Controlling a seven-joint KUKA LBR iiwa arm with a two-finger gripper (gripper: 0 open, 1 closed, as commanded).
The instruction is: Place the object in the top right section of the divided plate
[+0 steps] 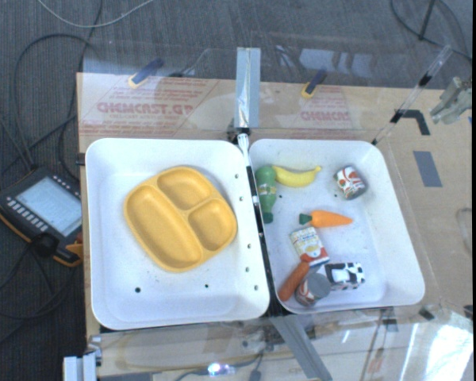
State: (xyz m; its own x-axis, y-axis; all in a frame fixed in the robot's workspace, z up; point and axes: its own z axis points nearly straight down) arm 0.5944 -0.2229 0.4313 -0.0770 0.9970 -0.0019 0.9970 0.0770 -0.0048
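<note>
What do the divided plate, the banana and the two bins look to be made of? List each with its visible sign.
Divided plate: likely moulded plastic, uniform yellow with a soft sheen and rounded section walls.
Banana: probably a plastic toy, smooth, evenly yellow, unblemished.
Left bin and right bin: seemingly thin formed plastic, glossy white with rounded corners and raised lips.

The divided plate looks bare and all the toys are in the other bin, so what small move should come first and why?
Probably bring the arm in over the right bin and line up above one toy, perhaps the carrot, which lies apart from its neighbours. The yellow divided plate in the left bin holds nothing in any section, so a pick has to come before any placing.
</note>
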